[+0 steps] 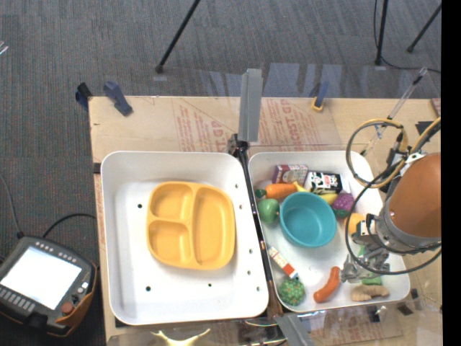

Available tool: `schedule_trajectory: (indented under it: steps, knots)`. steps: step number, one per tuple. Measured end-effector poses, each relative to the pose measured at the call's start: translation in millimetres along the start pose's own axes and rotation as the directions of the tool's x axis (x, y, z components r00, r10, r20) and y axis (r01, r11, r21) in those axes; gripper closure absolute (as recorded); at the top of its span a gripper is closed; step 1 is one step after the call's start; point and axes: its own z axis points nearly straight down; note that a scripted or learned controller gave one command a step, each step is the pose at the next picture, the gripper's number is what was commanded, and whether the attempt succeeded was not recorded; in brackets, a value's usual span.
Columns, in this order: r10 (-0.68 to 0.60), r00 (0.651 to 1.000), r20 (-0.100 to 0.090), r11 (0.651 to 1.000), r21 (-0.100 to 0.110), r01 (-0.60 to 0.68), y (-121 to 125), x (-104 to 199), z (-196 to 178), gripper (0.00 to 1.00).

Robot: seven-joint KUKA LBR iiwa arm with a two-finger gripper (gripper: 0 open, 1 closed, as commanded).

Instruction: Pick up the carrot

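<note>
Looking for the small orange toy carrot with its green tip [279,191], I am finding it lying on its side near the back of the right white plastic bin [374,170], pointing across the bin. It is touching or just beside the green toy pear [269,210] at its leafy end and sitting just behind the teal plastic bowl [308,219], with the small printed cartons [307,179] crowding it from the rear. I am judging it to be a light, stiff, hollow plastic piece with a smooth, slightly slippery skin and a taper, so I am planning to close across the thicker middle of the body, where the sides run closest to parallel, and not on the narrowing end where it could squirt out. The neighbours are leaving little room for the approach.

The gripper [362,264] is hanging over the front right corner of that bin, well apart from the carrot, above a pale ginger-shaped toy [369,292] and near a red sausage-shaped toy [328,285]. Cables and the wrist are hiding it, so I cannot tell how wide it is standing; I am seeing nothing held.
</note>
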Motion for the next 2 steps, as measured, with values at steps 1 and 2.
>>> schedule_trajectory:
  steps: [1,2]
  knots:
    - [0.027,1.0,0.0,1.0,0.002,-0.027,-36,8,-23,1.0]
    - [0.046,0.999,0.003,0.999,0.001,-0.046,-118,-13,12,1.0]
